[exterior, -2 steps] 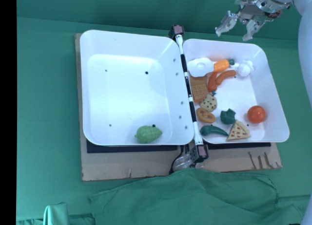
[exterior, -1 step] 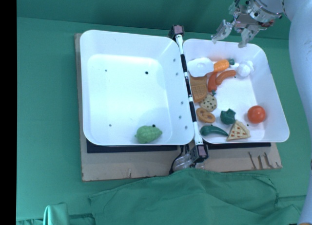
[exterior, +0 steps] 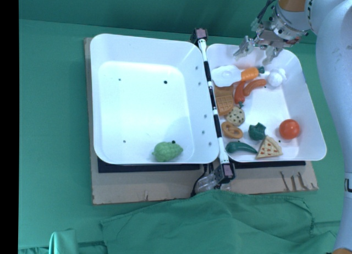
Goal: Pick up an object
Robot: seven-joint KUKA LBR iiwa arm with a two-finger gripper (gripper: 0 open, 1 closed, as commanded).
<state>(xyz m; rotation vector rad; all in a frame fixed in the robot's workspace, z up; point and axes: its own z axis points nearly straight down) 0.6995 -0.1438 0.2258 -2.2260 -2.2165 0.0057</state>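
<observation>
Hovering over the far edge of the right bin (exterior: 308, 112), your end effector (exterior: 257, 51) has its fingers spread apart with nothing between them, so you should count the pick as not yet made: the whole grasp and lift are left to do. You have plenty to choose from just below and near it. Closest to the fingers lie a carrot (exterior: 248, 73) beside a white fried egg (exterior: 224, 75), a red sausage (exterior: 248, 89) and a small white piece (exterior: 275, 77) near the bin's far right side. Nearer you, along the divider, sit a waffle (exterior: 224, 101), a cookie (exterior: 236, 116) and an orange pretzel-like piece (exterior: 231, 131); then a dark green pepper (exterior: 256, 131), a green chili (exterior: 240, 147), a pizza slice (exterior: 269, 148) and a tomato (exterior: 289, 129) toward the near right corner. The left bin (exterior: 110, 55) holds just one green leafy toy (exterior: 167, 151) at its near edge, well apart from the arm. Judging by position, your likeliest target is the carrot or the white piece, straight down from the open fingers.
</observation>
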